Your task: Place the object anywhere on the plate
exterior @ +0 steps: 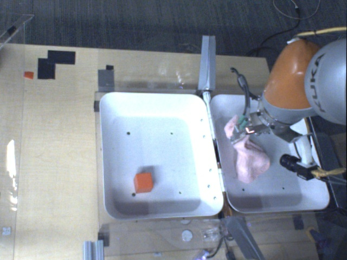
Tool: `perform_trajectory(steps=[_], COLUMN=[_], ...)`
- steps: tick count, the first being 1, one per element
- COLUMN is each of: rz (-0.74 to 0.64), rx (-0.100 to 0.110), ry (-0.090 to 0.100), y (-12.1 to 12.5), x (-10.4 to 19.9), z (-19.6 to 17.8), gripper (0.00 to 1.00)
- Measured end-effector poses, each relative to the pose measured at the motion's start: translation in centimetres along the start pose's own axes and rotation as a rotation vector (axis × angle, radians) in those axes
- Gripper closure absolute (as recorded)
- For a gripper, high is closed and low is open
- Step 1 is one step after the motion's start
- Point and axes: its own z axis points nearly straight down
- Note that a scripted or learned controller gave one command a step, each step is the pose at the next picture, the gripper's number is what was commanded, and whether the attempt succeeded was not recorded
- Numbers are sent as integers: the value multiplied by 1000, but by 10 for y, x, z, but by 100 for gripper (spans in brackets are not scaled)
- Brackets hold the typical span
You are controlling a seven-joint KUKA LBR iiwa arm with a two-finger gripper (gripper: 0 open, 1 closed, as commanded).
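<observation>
A pink cloth (248, 157) is seen lying crumpled in the right bin (303, 199), toward that bin's left wall, and the pincer (244, 129) is set over the cloth's upper end. Whether the pincer is parted or closed cannot be told, since the wrist and the orange band hide it from above, and it cannot be said that the cloth is held. An orange block (143, 182) rests in the left bin (162, 112), near that bin's near-left corner, well apart from the arm. No plate can be made out on the table (54, 156).

The step in hand is judged to be the grasp of the cloth. A bunched fold should be taken rather than a loose edge, and the lift should be slow so that a slipping cloth is noticed. The divider between the bins should be cleared before any sideways travel.
</observation>
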Motion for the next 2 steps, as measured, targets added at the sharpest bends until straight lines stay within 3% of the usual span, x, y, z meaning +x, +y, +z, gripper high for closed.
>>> perform_trajectory(steps=[1,2], rz=[-7,-409], rx=[0,2], ry=[-1,1], y=[3,12], x=[0,41], z=[-40,-37], gripper=[100,100])
